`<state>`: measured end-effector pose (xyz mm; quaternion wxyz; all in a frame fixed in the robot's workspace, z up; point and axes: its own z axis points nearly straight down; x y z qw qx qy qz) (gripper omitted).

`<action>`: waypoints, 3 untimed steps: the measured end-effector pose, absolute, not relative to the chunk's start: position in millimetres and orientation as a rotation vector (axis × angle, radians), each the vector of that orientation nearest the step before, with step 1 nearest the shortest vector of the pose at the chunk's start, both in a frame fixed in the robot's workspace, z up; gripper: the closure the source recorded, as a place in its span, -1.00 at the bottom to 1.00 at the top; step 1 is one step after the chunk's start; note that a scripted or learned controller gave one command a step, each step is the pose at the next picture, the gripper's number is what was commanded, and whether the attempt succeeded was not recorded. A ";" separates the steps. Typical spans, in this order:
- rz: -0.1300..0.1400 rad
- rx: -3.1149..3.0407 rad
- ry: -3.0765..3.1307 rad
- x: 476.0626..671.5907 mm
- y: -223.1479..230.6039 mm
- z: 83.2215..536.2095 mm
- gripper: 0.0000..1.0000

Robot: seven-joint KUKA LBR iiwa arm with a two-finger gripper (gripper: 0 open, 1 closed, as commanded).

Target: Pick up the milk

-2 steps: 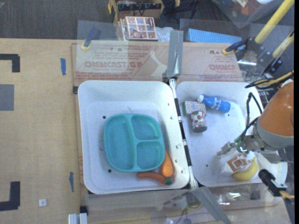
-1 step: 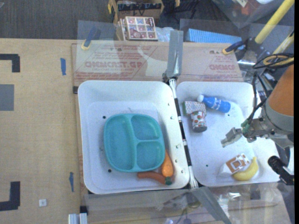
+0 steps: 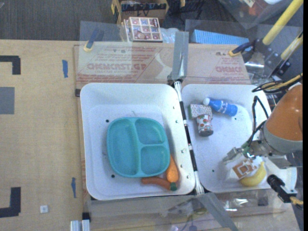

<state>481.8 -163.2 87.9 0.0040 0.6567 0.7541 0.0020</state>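
Observation:
A small white carton with brown and orange print (image 3: 242,169) lies in the right bin (image 3: 216,177) near its front right corner, leaning against a yellow fruit (image 3: 255,177). A blue bottle with a white cap (image 3: 222,107) lies on its side at the back of the same bin. My gripper (image 3: 242,153) reaches in from the right, under the orange band (image 3: 288,114). It hangs just above the carton's far edge, and its fingers look spread, with nothing clearly between them.
A small can (image 3: 205,124) and a green-and-white packet (image 3: 199,110) sit at the right bin's back left. The left bin (image 3: 96,105) holds a teal divided plate (image 3: 138,147), with a carrot (image 3: 172,170) and a reddish sausage-shaped piece (image 3: 155,181) at its front right.

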 end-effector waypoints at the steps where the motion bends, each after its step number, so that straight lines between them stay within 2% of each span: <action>1: 0.004 1.783 2.576 481.8 -141.9 88.3 -1.00; 2: 0.002 1.819 2.550 484.0 -134.4 88.2 -1.00; 3: 0.000 1.796 2.573 479.7 -192.7 113.1 -1.00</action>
